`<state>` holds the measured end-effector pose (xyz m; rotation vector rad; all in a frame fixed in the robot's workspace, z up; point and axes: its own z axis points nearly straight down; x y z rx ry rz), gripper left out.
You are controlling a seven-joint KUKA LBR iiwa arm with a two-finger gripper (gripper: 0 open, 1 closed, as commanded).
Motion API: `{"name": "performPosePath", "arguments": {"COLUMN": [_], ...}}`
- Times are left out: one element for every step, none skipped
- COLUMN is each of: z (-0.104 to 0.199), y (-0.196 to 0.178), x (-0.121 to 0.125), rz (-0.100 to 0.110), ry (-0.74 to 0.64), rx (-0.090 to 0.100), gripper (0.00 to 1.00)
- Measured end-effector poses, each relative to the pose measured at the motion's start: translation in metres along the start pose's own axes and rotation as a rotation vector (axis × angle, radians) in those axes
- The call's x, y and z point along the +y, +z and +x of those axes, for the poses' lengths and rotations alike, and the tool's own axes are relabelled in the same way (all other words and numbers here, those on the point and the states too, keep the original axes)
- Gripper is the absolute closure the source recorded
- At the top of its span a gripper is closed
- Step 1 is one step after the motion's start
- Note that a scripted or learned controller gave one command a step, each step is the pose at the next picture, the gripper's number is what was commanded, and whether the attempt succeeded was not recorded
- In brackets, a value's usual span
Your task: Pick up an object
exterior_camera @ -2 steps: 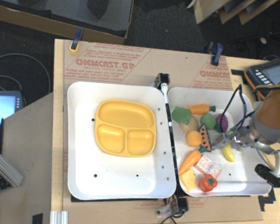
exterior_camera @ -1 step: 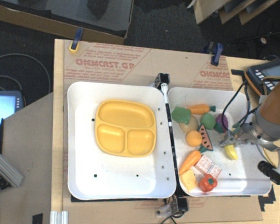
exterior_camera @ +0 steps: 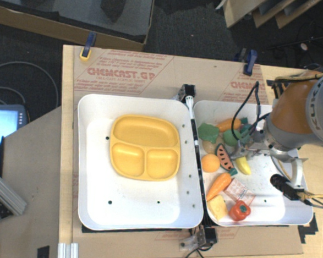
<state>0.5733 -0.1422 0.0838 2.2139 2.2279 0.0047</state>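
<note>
Toy food lies heaped in the right bin (exterior_camera: 288,214): tomato (exterior_camera: 240,210), cheese (exterior_camera: 218,206), carrot (exterior_camera: 219,184), orange (exterior_camera: 210,163), so any piece can be taken. Above them the gripper (exterior_camera: 243,153) hangs by the banana (exterior_camera: 243,166); I cannot tell its jaws. A yellow plate (exterior_camera: 145,147) rests in the left bin (exterior_camera: 93,165).

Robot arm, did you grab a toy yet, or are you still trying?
Nothing looks picked up yet. The toy food, like the carrot, orange and tomato, lies in the right bin. The arm hangs over that bin, near the yellow piece. Grabbing and lifting are left.
</note>
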Motion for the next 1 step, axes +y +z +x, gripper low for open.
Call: {"name": "performPosePath", "arguments": {"z": [0.07], "y": [-0.1079], "x": [0.0228], "rz": [-0.011], "ry": [-0.003], "rx": [0.0], "gripper": [1.0]}}
